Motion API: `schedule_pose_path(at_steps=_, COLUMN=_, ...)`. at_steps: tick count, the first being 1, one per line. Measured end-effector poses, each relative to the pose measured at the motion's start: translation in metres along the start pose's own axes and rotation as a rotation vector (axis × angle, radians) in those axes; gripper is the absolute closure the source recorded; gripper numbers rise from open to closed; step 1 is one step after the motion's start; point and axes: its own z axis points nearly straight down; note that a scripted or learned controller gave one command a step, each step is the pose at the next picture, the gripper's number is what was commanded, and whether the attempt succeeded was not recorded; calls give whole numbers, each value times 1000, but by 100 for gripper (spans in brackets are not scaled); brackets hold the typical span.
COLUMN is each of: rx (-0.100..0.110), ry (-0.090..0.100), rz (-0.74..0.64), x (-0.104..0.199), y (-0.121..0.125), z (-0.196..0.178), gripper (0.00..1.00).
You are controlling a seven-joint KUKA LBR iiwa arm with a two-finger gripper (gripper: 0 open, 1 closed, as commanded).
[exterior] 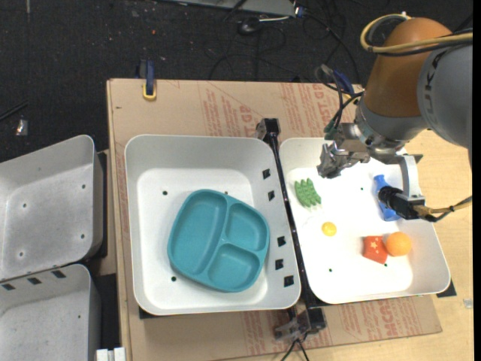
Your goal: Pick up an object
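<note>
My gripper (pixel 331 165) hangs over the back part of the right bin (pixel 353 292), just right of and above a green ridged piece (pixel 307 192). Nothing shows between its fingers. On the bin floor lie a small yellow ball (pixel 329 229), a red block (pixel 374 248) touching an orange ball (pixel 398 244), and a blue piece (pixel 385 200) at the right, partly behind a black cable fitting.
The left bin (pixel 143 164) holds a teal divided plate (pixel 219 240). A black divider (pixel 281 194) runs between the bins. Grey lids (pixel 45 201) lie off to the left. The arm's orange band (pixel 402 59) looms over the right bin's back corner.
</note>
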Motion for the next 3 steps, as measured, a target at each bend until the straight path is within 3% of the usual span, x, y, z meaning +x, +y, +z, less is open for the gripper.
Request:
schedule_pose_path(at_steps=1, rx=0, ry=0, rz=-1, x=56, y=3, z=4, gripper=100)
schedule_pose_path(at_steps=3, rx=-4, ry=1, rz=-1, x=161, y=32, z=-20, gripper=100)
